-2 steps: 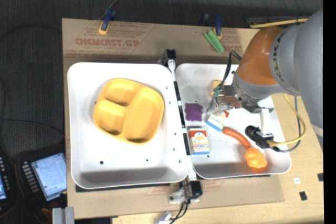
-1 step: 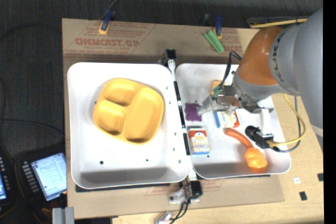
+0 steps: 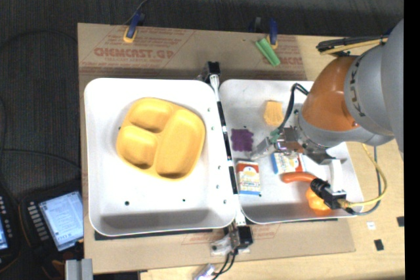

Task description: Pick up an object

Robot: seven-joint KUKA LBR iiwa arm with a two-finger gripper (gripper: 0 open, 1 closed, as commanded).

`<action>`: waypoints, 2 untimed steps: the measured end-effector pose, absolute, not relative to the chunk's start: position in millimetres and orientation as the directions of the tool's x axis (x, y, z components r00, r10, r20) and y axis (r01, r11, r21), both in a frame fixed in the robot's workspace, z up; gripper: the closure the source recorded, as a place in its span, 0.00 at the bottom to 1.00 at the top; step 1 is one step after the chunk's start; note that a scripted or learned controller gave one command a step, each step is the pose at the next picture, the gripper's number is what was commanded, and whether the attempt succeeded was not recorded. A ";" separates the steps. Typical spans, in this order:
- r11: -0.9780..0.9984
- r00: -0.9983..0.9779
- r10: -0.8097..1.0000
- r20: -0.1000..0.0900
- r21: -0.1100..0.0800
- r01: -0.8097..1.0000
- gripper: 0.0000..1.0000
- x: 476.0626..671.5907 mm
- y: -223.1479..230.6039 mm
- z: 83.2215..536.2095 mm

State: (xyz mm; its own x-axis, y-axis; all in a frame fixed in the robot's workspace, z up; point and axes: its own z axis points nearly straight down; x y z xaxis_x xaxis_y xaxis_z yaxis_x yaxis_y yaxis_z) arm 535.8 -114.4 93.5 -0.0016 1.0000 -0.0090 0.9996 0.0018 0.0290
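Closest to the camera, at the 5 o'clock corner of the right bin [image 3: 249,98], lies a round orange lump [image 3: 315,205]. At 7 o'clock in the same bin sits a small box [image 3: 249,178], orange, white and blue, close to the wall between the two bins. A bit farther back is an orange-red piece [image 3: 293,176], with a blue and white packet [image 3: 282,161] just beside it. My gripper [image 3: 281,141] hangs low near the middle of this bin, right over that packet. I can't make out if it is squeezing or let loose. A purple thing [image 3: 241,138] lies at its 9 o'clock, and a yellow-orange block [image 3: 273,113] at its 12 o'clock. The left bin [image 3: 105,206] holds a big yellow dish [image 3: 161,136] with three parts. Farthest back, a green stick [image 3: 268,52] lies on the brown board [image 3: 118,52].
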 end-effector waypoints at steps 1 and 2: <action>-0.001 0.001 1.000 -0.015 0.034 0.999 1.00 537.4 -117.7 105.6; 0.001 -0.001 1.000 -0.002 0.004 1.000 1.00 573.7 -109.2 248.7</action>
